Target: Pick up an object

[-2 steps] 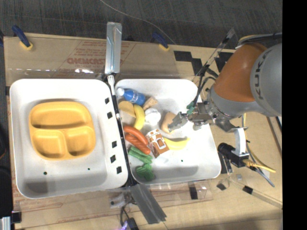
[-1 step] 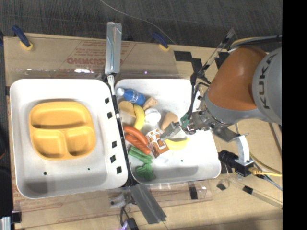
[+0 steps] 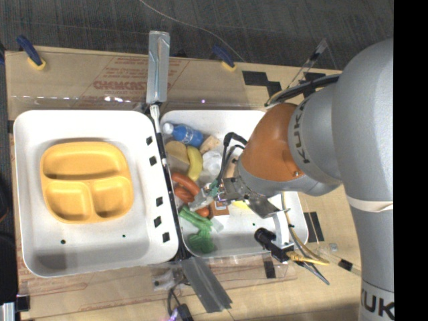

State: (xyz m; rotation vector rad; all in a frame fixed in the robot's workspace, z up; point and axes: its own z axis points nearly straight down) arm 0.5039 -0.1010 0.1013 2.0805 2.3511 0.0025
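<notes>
The right bin [image 3: 235, 120] holds a pile of small objects along its left side: a blue bottle [image 3: 186, 135], a yellow banana-like piece [image 3: 194, 161], a tan block [image 3: 176, 152], an orange-red sausage shape [image 3: 184, 186] and a green item [image 3: 199, 231]. My gripper [image 3: 217, 196] reaches down into this pile from the right, beneath the orange wrist band [image 3: 271, 151]. It sits right next to the orange-red piece and a small reddish object [image 3: 219, 210]. The arm's bulk covers the bin's right half.
The left bin [image 3: 30, 186] carries a yellow divided tray [image 3: 85, 180]. A metal divider bar [image 3: 158, 69] stands between the bins at the back. Blue clamps [image 3: 31, 51] hold the cardboard base at its far edge.
</notes>
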